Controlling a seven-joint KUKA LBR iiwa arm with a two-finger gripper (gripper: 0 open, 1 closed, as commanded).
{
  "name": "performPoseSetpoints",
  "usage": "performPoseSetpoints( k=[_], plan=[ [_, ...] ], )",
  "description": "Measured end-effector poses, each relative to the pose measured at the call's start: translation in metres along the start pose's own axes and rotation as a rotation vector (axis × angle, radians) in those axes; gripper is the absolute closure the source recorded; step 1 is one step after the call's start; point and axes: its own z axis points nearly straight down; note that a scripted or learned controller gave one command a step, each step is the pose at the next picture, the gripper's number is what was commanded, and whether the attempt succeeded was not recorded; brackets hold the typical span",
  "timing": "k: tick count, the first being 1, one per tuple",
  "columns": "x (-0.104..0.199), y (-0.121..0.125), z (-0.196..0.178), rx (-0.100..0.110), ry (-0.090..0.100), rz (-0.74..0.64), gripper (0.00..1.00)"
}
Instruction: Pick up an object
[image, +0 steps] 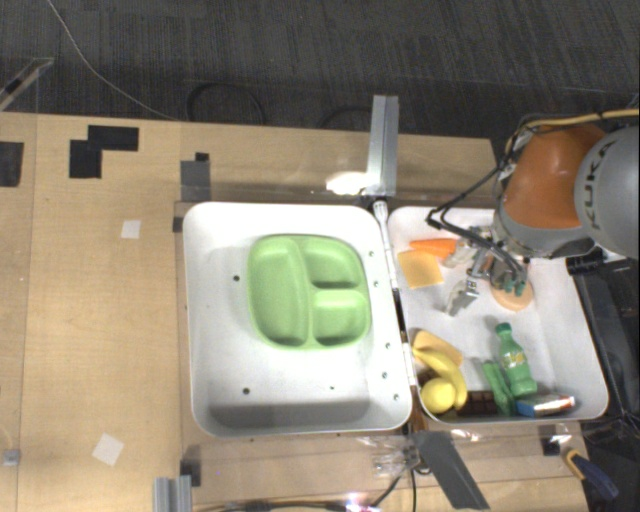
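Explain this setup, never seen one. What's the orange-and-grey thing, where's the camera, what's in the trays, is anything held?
The orange-and-grey thing is a robot arm, reaching in from the right. Its two-finger gripper hangs over the right bin. The one camera is fixed above the bench, looking down at a slant.

The left bin holds a green divided tray. The right bin holds toy-like items: an orange carrot-like piece, a yellow-orange wedge, a round tan disc, a banana, a lemon and a green bottle, plus some small bits at the front.

I see nothing between the fingers, which look parted, so it holds nothing.
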Motion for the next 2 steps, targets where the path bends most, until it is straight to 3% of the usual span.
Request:
performPoseSetpoints(
  k=[1, 2],
  plan=[
    [0.039, 0.007, -0.001, 0.001, -0.002, 0.102, 0.00],
    [0.092, -0.022, -0.003, 0.000, -0.007, 0.301, 0.00]
  ],
)
